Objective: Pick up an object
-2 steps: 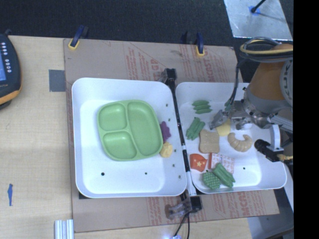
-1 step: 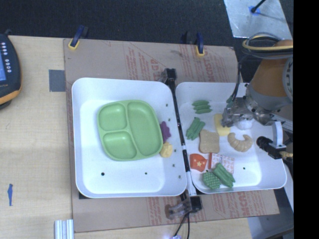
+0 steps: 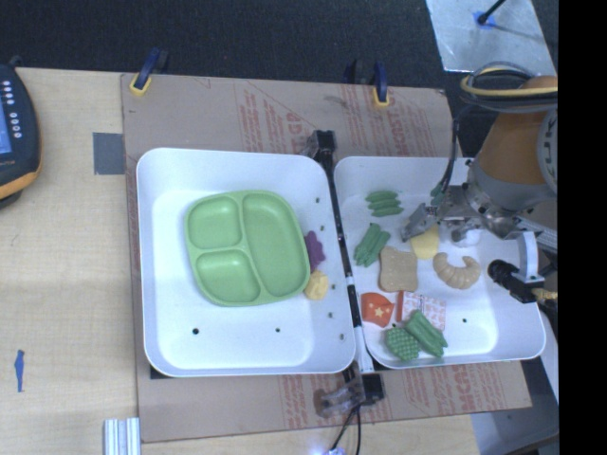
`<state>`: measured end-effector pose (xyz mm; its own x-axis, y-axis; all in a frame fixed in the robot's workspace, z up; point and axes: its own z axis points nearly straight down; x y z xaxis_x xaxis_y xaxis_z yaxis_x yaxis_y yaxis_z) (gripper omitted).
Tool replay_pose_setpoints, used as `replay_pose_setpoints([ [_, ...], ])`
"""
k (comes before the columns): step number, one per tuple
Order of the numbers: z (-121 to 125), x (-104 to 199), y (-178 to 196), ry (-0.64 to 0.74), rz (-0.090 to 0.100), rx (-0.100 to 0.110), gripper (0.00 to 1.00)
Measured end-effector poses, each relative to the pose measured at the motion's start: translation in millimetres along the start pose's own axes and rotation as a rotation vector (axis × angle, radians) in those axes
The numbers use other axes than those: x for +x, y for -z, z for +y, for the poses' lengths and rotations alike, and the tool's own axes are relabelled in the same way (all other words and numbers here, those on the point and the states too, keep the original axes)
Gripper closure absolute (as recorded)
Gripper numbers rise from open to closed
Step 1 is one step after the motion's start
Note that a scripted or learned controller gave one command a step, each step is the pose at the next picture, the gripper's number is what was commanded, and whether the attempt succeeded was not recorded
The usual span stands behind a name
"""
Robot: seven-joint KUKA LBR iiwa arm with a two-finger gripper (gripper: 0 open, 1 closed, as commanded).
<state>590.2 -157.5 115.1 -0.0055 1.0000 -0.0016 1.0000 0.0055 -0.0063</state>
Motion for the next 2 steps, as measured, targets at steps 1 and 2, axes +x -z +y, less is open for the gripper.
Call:
replay_pose_setpoints([
  [1, 0.2, -1.1, 10.9, 0.001, -0.001, 0.0, 1.0],
  [2, 0.0, -1.0, 10.4, 0.002, -0.002, 0.001, 0.0],
])
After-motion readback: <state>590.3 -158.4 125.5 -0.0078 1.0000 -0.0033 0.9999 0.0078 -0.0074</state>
